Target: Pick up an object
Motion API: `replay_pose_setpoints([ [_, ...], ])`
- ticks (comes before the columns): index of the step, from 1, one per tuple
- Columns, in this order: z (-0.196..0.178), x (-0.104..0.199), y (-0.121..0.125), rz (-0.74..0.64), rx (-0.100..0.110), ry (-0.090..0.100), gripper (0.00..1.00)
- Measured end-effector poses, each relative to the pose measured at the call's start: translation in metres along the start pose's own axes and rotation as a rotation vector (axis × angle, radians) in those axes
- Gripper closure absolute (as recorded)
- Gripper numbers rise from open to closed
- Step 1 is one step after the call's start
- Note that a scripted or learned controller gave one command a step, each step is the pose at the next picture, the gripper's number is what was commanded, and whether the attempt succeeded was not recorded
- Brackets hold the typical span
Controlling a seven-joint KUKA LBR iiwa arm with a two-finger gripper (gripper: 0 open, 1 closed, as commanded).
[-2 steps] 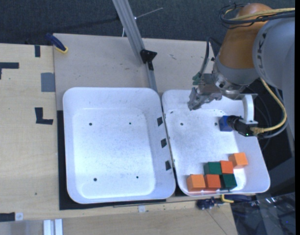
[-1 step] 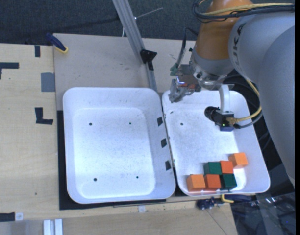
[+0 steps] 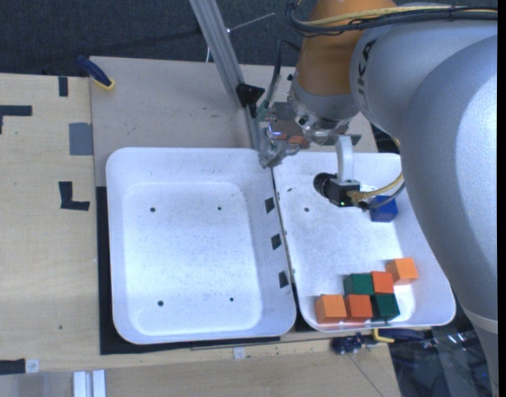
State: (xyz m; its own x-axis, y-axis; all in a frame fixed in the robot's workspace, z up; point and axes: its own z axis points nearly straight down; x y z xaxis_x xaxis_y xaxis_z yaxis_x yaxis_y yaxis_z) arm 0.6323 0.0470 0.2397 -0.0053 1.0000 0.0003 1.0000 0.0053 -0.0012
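Note:
Several orange blocks [image 3: 330, 307] and two green blocks [image 3: 360, 284] lie clustered at the front of the right bin [image 3: 319, 246]. A blue block [image 3: 384, 209] rests by that bin's right wall. My gripper [image 3: 272, 154] hangs at the far end of the divide between the two bins, well away from the block cluster. A small orange patch [image 3: 295, 141] shows beside the gripper's body; what it is cannot be made out. The big grey arm hides the right bin's far right corner.
The left bin [image 3: 121, 222] is beside the right one. A slanted metal pole [image 3: 220, 48] rises behind the gripper. A black fitting with cables [image 3: 331, 187] hangs over the right bin. A blue and yellow clamp [image 3: 96, 73] lies at the bench's far left.

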Motion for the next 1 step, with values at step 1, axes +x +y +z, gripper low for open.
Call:
replay_pose_setpoints([
  [1,0.0123,0.0483,0.0165,0.000,0.000,0.000,1.00],
])
